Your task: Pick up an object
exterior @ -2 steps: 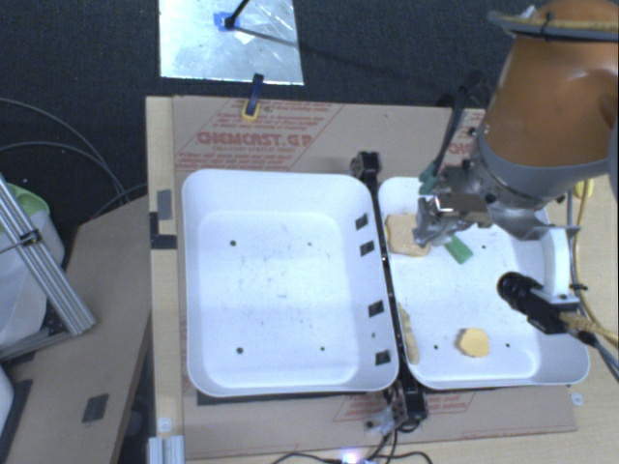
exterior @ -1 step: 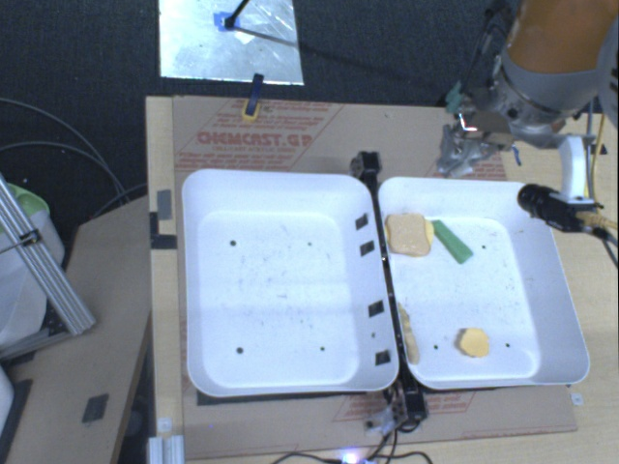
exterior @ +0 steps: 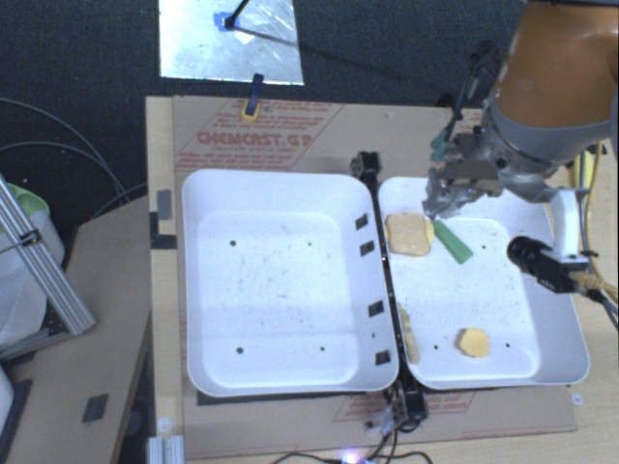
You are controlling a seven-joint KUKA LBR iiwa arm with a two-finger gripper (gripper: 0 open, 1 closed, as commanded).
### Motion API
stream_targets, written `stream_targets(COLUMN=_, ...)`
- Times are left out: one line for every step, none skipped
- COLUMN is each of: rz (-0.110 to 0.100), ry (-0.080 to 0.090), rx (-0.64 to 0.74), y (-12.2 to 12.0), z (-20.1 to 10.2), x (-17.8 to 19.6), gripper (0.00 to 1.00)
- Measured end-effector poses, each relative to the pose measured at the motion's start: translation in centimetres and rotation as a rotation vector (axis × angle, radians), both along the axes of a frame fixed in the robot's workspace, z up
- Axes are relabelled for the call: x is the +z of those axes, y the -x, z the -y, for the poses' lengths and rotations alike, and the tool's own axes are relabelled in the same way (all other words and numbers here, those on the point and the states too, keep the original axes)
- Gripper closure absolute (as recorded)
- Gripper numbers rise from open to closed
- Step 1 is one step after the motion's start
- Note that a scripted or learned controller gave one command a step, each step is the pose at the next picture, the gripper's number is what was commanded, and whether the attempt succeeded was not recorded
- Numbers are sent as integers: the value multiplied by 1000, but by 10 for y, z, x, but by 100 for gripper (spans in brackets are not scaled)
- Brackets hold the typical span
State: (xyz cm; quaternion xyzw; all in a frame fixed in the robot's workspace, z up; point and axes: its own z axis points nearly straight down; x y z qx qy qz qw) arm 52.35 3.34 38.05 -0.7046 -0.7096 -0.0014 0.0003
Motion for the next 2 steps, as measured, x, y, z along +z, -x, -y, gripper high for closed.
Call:
stream_targets(rz=2, ry=0, rx=3, y=38, z=-52, x=12, gripper=100)
stream_targets(rz=6, ry=3, rx=-12, y=36, z=14, x=55, gripper=100)
